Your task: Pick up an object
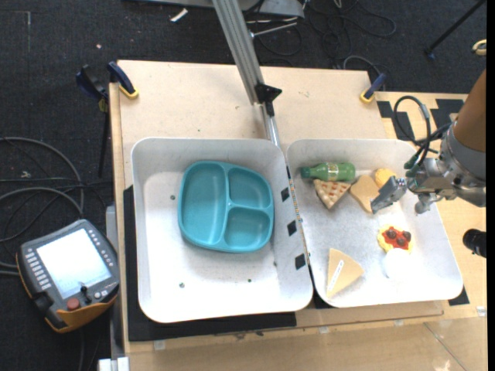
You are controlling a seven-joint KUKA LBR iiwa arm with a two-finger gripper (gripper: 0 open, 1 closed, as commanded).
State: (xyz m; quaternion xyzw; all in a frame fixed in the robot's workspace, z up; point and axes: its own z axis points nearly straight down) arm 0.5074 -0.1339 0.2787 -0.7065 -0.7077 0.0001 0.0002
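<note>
My gripper (404, 200) hangs over the right bin (441, 280), reaching in from the right. Its two fingers stand apart and open, with nothing between them. One fingertip (384, 199) sits right beside a tan bread-like piece (362, 194). Just below the gripper lies a yellow item with red spots (396, 239). Further left in the same bin are a green bottle (329, 171) lying on its side and a pizza slice (332, 192). A pale cheese wedge (343, 270) lies near the front. A small yellow piece (382, 177) rests by the tan one.
The left bin (155, 284) holds a teal divided plate (227, 206). A grey metal pole (241, 41) slants down to the ridge between the bins. A whitish object (400, 265) lies at the right bin's front right. A teach pendant (68, 273) lies off the bench at left.
</note>
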